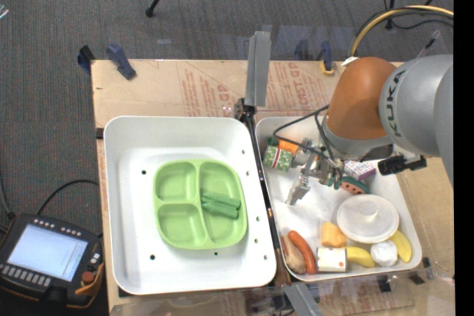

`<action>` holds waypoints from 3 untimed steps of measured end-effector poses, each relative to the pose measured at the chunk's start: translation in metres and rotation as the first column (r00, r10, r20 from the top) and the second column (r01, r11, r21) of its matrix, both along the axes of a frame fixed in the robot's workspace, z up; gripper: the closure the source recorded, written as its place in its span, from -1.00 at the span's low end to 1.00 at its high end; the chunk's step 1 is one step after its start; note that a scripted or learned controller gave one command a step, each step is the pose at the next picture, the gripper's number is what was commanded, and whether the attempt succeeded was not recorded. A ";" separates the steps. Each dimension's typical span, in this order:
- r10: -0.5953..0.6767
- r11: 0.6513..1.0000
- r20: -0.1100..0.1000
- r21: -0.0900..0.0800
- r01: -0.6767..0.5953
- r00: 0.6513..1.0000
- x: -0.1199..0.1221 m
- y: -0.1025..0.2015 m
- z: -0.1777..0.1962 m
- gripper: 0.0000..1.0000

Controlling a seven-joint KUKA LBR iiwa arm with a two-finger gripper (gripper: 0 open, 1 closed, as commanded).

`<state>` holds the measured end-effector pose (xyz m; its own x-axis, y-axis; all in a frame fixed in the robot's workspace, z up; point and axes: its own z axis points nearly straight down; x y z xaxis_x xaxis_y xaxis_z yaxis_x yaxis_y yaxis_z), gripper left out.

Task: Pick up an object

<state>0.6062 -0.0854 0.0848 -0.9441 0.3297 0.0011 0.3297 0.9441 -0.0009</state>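
Hovering over right bin point(412, 227): hand point(299, 193), fingers slightly apart, nothing between them, near green can point(279, 156).

Glossy green plastic tray point(198, 203), smooth white plastic bins point(118, 159), seemingly rough brown cardboard bench point(178, 85)

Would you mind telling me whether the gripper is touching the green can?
Apart. The camera view shows bare white bin floor between the gripper and the green can, which lies up and to its left.
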 end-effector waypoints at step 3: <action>-0.531 0.848 -0.007 -0.003 0.531 0.848 -0.132 -0.001 -0.002 -1.00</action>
